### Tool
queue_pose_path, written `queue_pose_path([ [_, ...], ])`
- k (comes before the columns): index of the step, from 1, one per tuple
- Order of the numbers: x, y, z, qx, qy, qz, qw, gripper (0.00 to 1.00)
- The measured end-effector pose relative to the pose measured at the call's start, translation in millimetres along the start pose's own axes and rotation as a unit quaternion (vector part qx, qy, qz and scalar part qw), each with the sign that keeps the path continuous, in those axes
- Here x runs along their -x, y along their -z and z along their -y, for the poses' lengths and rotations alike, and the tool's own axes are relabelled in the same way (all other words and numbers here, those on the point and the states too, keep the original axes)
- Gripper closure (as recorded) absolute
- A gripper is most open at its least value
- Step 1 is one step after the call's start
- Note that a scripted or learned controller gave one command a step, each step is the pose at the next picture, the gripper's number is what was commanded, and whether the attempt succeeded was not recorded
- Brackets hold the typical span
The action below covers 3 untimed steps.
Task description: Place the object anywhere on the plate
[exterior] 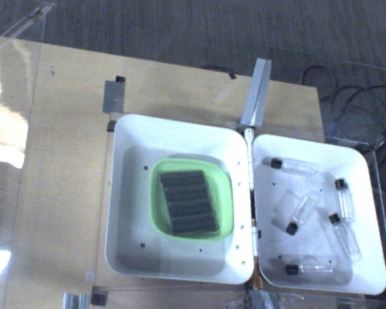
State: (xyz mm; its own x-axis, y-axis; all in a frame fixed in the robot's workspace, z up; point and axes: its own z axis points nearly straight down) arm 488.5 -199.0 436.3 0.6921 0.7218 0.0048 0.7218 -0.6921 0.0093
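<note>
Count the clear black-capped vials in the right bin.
5: top vial, centre vial, upper-right vial, lower-right vial, bottom vial. All lie in the right bin. Glare may hide others.

Clear vials (308,267) faint against right bin (366,271); outlines barely discernible.

Surface (45,190): pale wood-look, glossy w/ glare. Bins (118,245): smooth white plastic, matt. Plate (156,212): green plastic, slight sheen. Block (188,203) on it: dark grey, ribbed, matt. Vials (344,200): clear, glossy, black caps.

The arm's pose and the end effector's state cannot be told from this view.
</note>
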Motion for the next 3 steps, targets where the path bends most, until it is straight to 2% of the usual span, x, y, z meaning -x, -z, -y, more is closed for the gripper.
queue_pose_path([
  [1, 2, -62, 0, -0.003, -0.043, 0.002, 0.9991, 0.0],
  [2, 2, 1, -2, 0.002, -0.074, 0.0, 0.9973, 0.0],
  [3, 4, 0, -4, 0.001, -0.138, 0.0, 0.9904, 0.0],
])
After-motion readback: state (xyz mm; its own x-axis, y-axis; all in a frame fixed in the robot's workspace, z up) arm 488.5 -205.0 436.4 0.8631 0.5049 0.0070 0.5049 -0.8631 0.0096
